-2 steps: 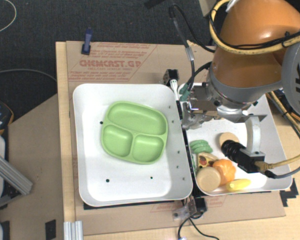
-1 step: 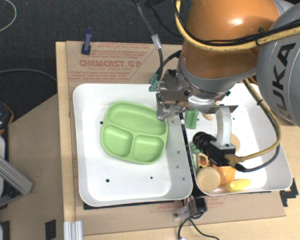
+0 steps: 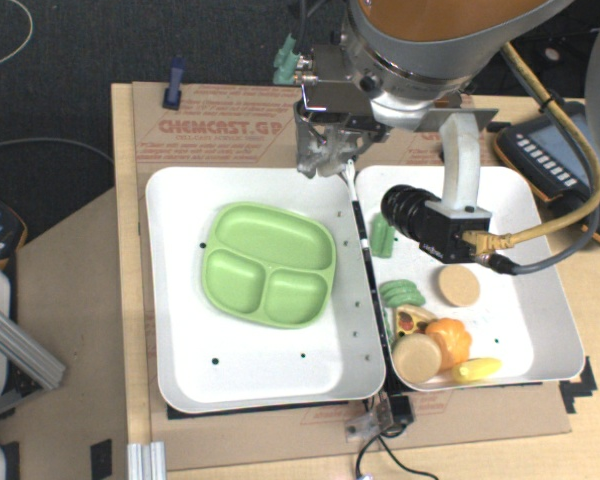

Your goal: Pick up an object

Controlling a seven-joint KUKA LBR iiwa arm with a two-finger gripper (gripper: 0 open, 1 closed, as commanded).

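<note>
My gripper [image 3: 327, 160] hangs at the back of the bench, over the far right corner of the left bin [image 3: 175, 298], close to the divider between the bins. It is well apart from the toys. A green three-compartment plate [image 3: 268, 265] lies in the middle of the left bin. In the right bin [image 3: 550, 308] lie a green block [image 3: 382, 236], a green ridged piece [image 3: 400, 292], a tan disc [image 3: 459, 287], an orange ball [image 3: 450, 336], a tan cylinder [image 3: 417, 360] and a yellow piece [image 3: 477, 369].
A black cylindrical unit [image 3: 428, 224] on a white bracket [image 3: 461, 168], with a yellow cable, hangs over the back of the right bin. A handheld pendant [image 3: 545, 158] lies at the right. A blue clip [image 3: 173, 85] sits on the cardboard behind the bins.
</note>
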